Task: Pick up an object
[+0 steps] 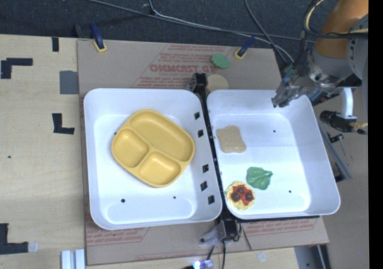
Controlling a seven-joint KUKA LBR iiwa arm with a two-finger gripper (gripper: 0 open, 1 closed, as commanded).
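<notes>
My claw (282,99) hangs over the far right corner of the right bin (311,160), at its rim, and I cannot tell how it is set. Nothing shows in its grip. The likely targets lie in that bin's left half: a tan slice (231,140) by the divider, and nearer, a green leaf (259,177) touching a small pizza (240,196). The yellow tray (154,148) sits in the left bin (99,160).

To do this well, I would go for the slice, since it lies apart from the others. It is flat, so I should centre over it, come straight down and close low against the bin floor. My arm (338,28) reaches in from the right, wrist tipped downward, orange band high.
</notes>
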